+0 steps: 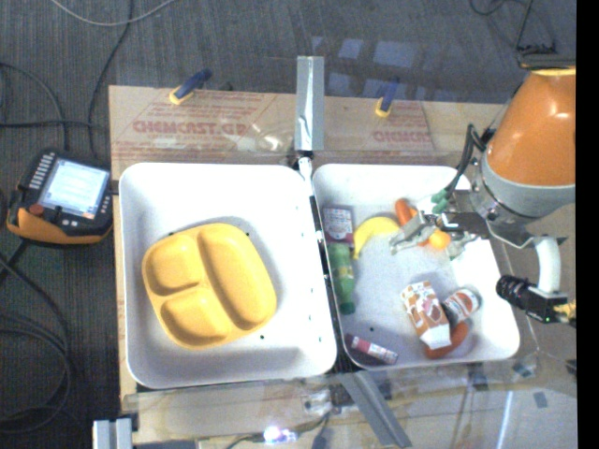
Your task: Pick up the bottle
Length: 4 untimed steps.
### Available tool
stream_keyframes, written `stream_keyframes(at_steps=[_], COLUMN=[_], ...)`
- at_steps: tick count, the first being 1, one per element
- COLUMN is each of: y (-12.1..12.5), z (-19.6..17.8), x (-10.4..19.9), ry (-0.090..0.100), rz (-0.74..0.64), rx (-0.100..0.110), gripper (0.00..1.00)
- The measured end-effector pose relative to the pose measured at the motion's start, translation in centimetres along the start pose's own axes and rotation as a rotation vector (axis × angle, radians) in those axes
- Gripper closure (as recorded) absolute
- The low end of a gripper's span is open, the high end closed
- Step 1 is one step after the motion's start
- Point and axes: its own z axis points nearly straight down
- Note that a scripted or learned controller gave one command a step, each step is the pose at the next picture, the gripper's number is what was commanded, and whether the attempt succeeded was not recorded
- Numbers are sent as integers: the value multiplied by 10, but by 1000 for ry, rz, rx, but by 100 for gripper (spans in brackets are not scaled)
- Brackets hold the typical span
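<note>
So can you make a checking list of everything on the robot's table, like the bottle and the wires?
Surface: bench bearing left bin and right bin, side by side.
Job's things: green bottle lying along right bin's left wall, untouched.
Clutter: yellow divided plate in left bin; banana, small carton, red tube in right bin.
Grippers: gripper low over right bin, beside the banana; grip unclear.
Cables: cables on the floor.
Surroundings: handheld controller left of bench.
</note>
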Motion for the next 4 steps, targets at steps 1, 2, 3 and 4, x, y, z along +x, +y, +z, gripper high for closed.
stream_keyframes(at_steps=[1, 2, 3, 4], y=[-19, -18, -17, 80], z=[91, 157, 183, 173], x=[65, -16, -13, -31], ry=[1, 0, -7, 1], rz=[-274, -359, -613, -590], rx=[1, -5, -8, -4], gripper=[0, 0, 0, 0])
